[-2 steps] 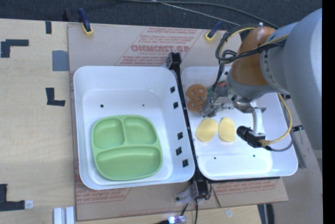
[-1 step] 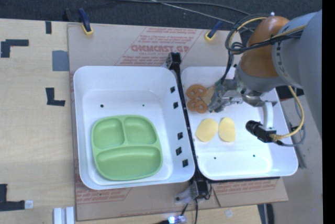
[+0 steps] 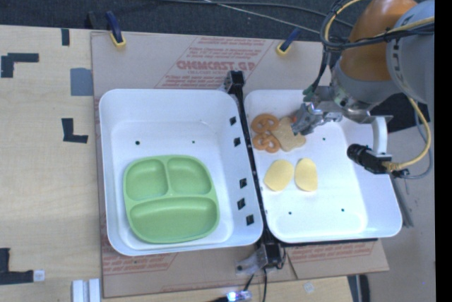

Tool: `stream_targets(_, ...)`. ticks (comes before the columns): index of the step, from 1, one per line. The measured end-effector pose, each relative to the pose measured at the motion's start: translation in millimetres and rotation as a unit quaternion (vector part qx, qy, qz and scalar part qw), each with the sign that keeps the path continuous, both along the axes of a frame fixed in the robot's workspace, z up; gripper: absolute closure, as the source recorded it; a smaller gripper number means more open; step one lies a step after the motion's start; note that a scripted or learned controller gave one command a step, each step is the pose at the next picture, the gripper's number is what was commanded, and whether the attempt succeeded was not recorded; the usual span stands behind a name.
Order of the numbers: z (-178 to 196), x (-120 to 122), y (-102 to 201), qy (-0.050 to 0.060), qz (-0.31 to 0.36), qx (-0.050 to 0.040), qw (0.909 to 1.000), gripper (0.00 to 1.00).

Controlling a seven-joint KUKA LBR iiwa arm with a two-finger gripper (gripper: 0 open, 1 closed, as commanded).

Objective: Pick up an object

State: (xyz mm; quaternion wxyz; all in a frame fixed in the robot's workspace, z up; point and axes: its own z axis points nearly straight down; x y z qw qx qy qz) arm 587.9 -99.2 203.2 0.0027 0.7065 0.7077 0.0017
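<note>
In the right bin [image 3: 353, 216] lie a brown pretzel [image 3: 265, 132], a tan toast-like piece [image 3: 289, 139] touching it, and two yellow chip-like pieces [image 3: 279, 175] [image 3: 306, 175] side by side nearer the front. My gripper [image 3: 304, 121] hangs low at the back of the right bin, right at the toast piece's far edge. Its fingers are small and dark against the wrist, and nothing can be seen between them.
The left bin [image 3: 113, 117] holds a green divided plate [image 3: 170, 198]. A black divider [image 3: 244, 152] runs between the bins. The arm's grey and orange body [image 3: 381, 39] looms over the right bin's back right corner. Cables cross the dark floor behind.
</note>
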Motion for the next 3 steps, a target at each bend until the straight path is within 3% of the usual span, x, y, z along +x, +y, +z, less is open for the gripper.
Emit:
stream_targets(1, 50.1, 1.2, 0.1, 0.001, 0.0, 0.0001, 1.0, 1.0)
stream_targets(3, 24.6, -42.7, 101.6, 0.005, 0.002, 0.0012, 1.0, 1.0)
